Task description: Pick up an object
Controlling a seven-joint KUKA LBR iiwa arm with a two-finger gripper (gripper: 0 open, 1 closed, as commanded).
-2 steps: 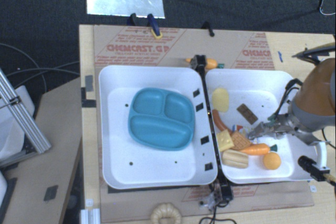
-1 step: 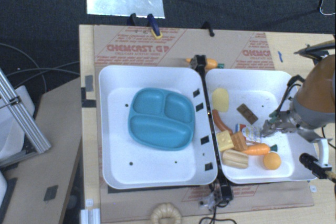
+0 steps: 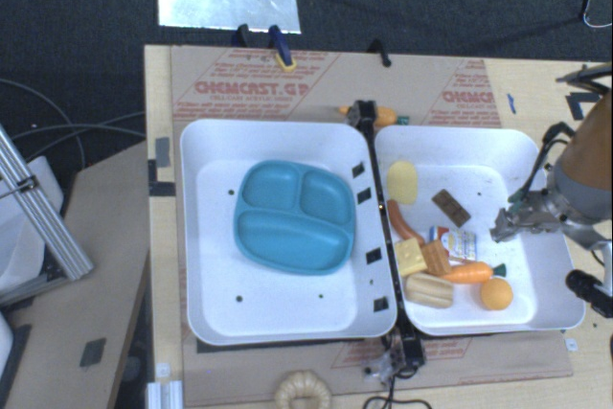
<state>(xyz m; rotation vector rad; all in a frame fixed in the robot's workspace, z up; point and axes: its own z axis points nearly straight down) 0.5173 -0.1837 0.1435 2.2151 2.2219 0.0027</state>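
Observation:
The right bin (image 3: pixel 479 147) holds several toy foods: a pale yellow lemon-like piece (image 3: pixel 402 182), a brown chocolate bar (image 3: pixel 450 207), a red sausage (image 3: pixel 401 219), a cheese wedge (image 3: pixel 411 257), a cracker (image 3: pixel 437 257), a small printed packet (image 3: pixel 460 244), a carrot (image 3: pixel 467 273), a bread roll (image 3: pixel 429 291) and an orange ball (image 3: pixel 496 294). My gripper (image 3: pixel 512 223) hangs over the right part of this bin, right of the packet and above the orange ball. Nothing shows between its tips.
The left bin (image 3: pixel 215 158) holds a blue divided tray (image 3: pixel 295 215). A black divider clip strip (image 3: pixel 375 206) runs between the bins. An orange object (image 3: pixel 383 117) lies behind the bins on the cardboard. A metal frame (image 3: pixel 38 215) stands at the left.

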